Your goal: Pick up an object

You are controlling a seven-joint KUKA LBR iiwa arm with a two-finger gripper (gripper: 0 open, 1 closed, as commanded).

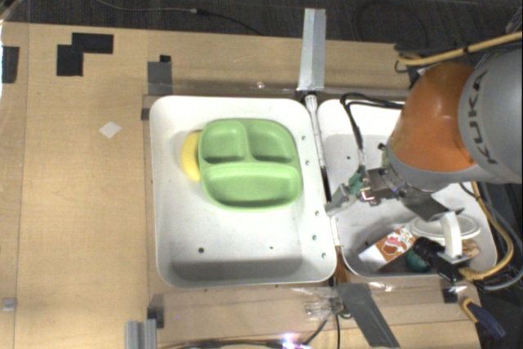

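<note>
**A:** While the arm [441,127] hangs over the right bin [374,125], what's the gripper state?

**B:** Can't tell. The gripper [365,190] sits low over that bin's left half, close to the wall it shares with the left bin [237,249]. From the overhead camera, the grey wrist and orange band cover most of it. How far it's open: unknown. I see nothing in its hold.

**A:** What's pickable under it?

**B:** A red and white packet [395,244] with a brown end. It lies flat on the bin floor near the rim on the camera's side. It's to the right of the gripper and nearer the camera, close to it but apart. A small dark green thing [418,260] lies just beside the packet on its right. It's partly hidden, so I can't name it.

**A:** Left bin?

**B:** A green divided plate [248,162], right way up. It has three compartments, two small ones at the back and one long one at the front. It sits in the back half of the bin, slightly right of centre, near the shared wall. A yellow object [189,157] pokes out from under the plate's left edge, touching it. It's mostly covered, so the shape is unclear.

**A:** Anything off the floor?

**B:** Not that I can see. The packet and plate both rest on their bin floors. The arm comes in from the right, with the orange band above the right bin's back half and cables trailing along that bin's right side.
</note>
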